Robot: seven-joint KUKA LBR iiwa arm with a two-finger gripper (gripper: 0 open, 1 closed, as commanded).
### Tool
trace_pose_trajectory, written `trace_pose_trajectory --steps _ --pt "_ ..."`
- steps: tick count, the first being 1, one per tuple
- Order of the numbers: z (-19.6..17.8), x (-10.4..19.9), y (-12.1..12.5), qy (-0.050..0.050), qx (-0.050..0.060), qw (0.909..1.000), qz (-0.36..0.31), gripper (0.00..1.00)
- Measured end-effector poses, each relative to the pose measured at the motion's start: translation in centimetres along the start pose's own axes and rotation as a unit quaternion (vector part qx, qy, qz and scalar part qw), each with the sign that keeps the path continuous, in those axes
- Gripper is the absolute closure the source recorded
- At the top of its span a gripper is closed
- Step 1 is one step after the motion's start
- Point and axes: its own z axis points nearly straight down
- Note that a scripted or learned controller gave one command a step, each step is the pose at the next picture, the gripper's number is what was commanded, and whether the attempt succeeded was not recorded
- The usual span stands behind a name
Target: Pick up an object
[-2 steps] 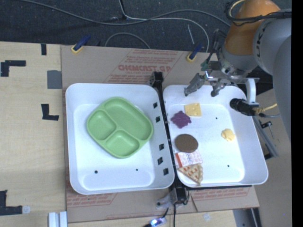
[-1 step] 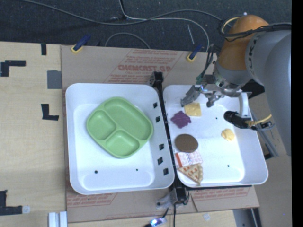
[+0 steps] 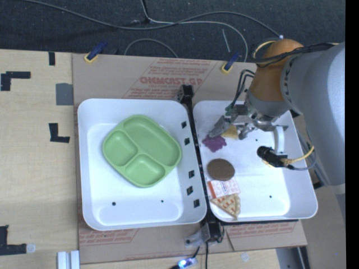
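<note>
The hand (image 3: 233, 129) is low in the right bin (image 3: 291, 203), near its upper left part; its fingers are dark and crowded together with a yellowish thing (image 3: 231, 131) that sits between or just under them, and I cannot tell if the fingers are apart or closed, or if they really grip this thing; it may be only lying below. Just beside the hand, to its lower left, lies a small purple object (image 3: 214, 143), touching or nearly touching the finger tips; I judge it is the nearest candidate for picking, and the hand would need only a short move down and left. Further below the hand is a round brown disc (image 3: 221, 169), flat on the bin floor; beyond it, near the front wall, a red and white packet (image 3: 222, 188) and a waffle-like wedge (image 3: 226, 205) lie touching one another. Far to the left of the hand, in the left bin (image 3: 95, 206), there is a green divided plate (image 3: 142, 149), well apart from the arm; the wrist and its cables hide the bin floor behind the hand.
</note>
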Motion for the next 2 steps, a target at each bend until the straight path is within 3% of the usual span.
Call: trace_pose_trajectory --steps 1,2 --pt "-1.4 0.1 0.1 0.0 -0.002 1.0 -0.001 1.0" --pt "-6.4 -0.8 0.5 0.0 -0.005 1.0 0.0 1.0"
